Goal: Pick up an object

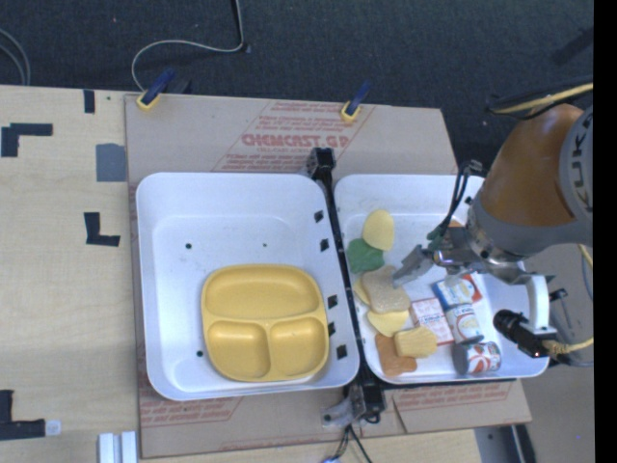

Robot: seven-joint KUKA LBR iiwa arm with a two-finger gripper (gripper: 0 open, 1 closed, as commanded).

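Observation:
My gripper (413,261) hangs over the middle of the right bin (415,193), just above a pale bread slice (386,292). Its grey fingers point down-left with a small gap between them, and nothing sits in that gap. Around it lie a yellow lemon-like piece (379,228), a green leaf-shaped piece (364,255), a yellow cheese wedge (416,341), an orange-brown piece (392,357), white printed cartons (453,307) and a small can (479,357).
The left bin (174,220) holds a yellow three-compartment plate (263,318). A black divider (333,249) runs between the bins. The orange and grey arm (535,181) covers the right bin's far right side. Cardboard lies under both bins.

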